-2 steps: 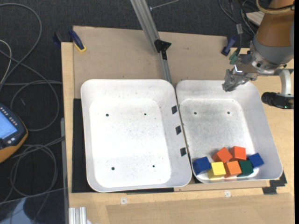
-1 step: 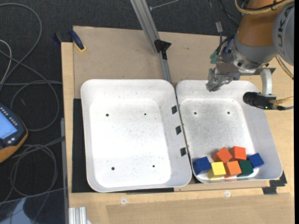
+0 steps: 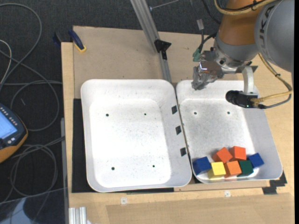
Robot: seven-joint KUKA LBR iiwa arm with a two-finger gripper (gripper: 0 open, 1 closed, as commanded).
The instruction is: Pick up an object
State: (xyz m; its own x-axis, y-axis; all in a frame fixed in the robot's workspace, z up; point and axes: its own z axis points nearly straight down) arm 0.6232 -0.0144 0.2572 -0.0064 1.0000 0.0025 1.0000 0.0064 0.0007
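Jaws [image 3: 202, 80] are seen at the far rim of the right bin [image 3: 268, 143]; whether they are parted cannot be told. Nothing is seen held. Coloured blocks [image 3: 227, 161] are clustered at that bin's near edge, well apart from the jaws, with bare floor between.

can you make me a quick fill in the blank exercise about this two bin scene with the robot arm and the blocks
1. The small coloured cubes lie in the ____ shallow white bin as the camera sees it.
2. They are clustered at that bin's ____ edge.
3. The two-finger gripper hangs over the bin's ____ left corner, apart from the cubes.
4. The single yellow cube sits right beside an ____ cube.

Missing words: right; near (bottom); far (top); orange
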